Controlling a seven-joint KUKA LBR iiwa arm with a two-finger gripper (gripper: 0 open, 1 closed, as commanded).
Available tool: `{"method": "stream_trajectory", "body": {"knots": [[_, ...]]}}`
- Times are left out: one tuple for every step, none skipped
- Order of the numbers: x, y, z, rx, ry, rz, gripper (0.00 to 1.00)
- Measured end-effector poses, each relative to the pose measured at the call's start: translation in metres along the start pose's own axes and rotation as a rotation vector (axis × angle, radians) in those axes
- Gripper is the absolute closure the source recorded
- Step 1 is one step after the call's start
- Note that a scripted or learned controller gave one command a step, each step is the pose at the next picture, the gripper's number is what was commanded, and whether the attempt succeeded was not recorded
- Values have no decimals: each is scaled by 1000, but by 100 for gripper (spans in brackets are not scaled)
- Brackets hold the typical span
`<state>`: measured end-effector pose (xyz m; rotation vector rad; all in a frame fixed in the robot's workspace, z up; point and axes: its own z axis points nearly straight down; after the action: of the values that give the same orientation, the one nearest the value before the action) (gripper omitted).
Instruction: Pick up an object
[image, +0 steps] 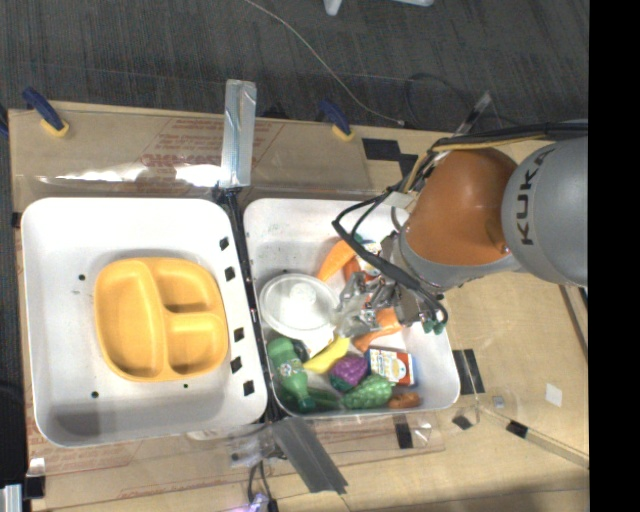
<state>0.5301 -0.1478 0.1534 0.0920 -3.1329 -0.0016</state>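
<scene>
The right bin (290, 222) holds a heap of small objects: a clear round bowl (297, 302), a yellow banana (328, 354), a purple grape bunch (349, 371), green toy vegetables (285, 362), a small red and white carton (391, 366) and orange pieces (336, 262). My gripper (362, 302) hangs low over the middle of this bin, just right of the bowl and above the banana, beside an orange piece (390, 318). The wrist and cables hide its fingertips.
The left bin (60, 232) holds a yellow divided tray (160, 318). A metal clamp (238, 128) stands at the back between the bins. Black cables run from the arm over the right bin's far rim. Brown bench surface lies to the right.
</scene>
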Motion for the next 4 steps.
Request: {"method": "stream_trajectory", "body": {"knots": [[-25,24,-113,3,-13,0,100],[-24,24,-109,1,-6,1,0],[41,-6,-27,-2,2,69,0],[39,-9,64,0,-8,130,0]]}}
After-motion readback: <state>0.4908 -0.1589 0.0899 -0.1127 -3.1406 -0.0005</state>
